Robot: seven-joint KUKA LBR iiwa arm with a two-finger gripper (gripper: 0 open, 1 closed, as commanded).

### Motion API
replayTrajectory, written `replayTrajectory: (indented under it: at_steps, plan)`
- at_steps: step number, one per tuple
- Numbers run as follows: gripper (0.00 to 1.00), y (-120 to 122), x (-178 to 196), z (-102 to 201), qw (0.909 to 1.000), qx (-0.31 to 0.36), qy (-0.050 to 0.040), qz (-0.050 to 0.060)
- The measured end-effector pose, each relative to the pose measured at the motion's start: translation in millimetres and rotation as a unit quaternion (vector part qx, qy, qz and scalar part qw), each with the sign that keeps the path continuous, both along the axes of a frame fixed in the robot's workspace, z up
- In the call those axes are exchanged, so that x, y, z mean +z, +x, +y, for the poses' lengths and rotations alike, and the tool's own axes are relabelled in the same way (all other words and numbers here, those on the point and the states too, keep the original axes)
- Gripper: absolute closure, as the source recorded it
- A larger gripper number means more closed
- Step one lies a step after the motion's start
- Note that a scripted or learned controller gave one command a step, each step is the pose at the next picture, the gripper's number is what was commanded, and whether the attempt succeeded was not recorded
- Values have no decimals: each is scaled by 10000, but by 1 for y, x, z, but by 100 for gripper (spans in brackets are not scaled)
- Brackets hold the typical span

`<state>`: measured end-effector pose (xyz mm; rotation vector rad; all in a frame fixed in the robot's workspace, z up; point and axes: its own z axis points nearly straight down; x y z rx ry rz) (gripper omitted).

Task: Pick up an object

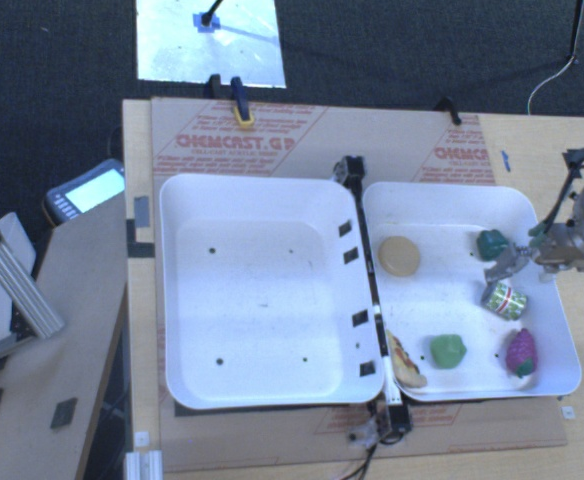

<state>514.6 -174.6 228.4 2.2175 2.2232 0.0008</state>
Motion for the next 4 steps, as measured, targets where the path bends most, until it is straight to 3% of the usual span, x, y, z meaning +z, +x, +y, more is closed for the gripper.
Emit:
replayTrajectory:
  at_steps: [1,2,3,4]
  plan:
    - [0,27,176,7,9999,22,-31,-107]
    - [100,26,177,7,10000,34,-13,-35]
    - [100,14,254,91,10000,49,6,-46]
    - [100,-18,311,166,10000,52,15,-41]
